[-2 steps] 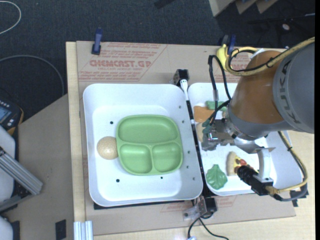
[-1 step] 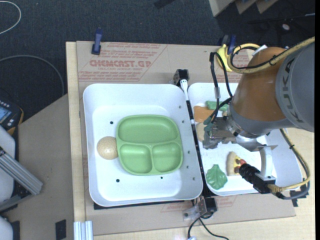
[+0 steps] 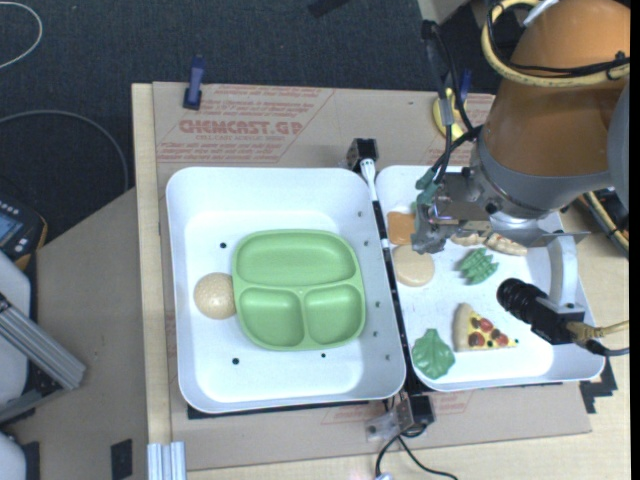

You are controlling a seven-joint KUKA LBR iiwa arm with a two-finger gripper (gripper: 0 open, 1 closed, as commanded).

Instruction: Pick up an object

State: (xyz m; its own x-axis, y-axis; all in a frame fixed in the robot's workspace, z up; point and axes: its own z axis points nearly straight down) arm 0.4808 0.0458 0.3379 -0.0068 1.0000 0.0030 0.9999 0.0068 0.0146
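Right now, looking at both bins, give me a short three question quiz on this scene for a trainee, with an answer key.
1. True or false: the green divided plate lies in the right bin.
2. Which item touches the plate's left edge: A) the pizza slice, B) the round beige cookie, C) the green leaf?
3. Fill in: the end effector hovers over the ___ bin.

Key: 1 false, it lies in the left bin. 2 B. 3 right.
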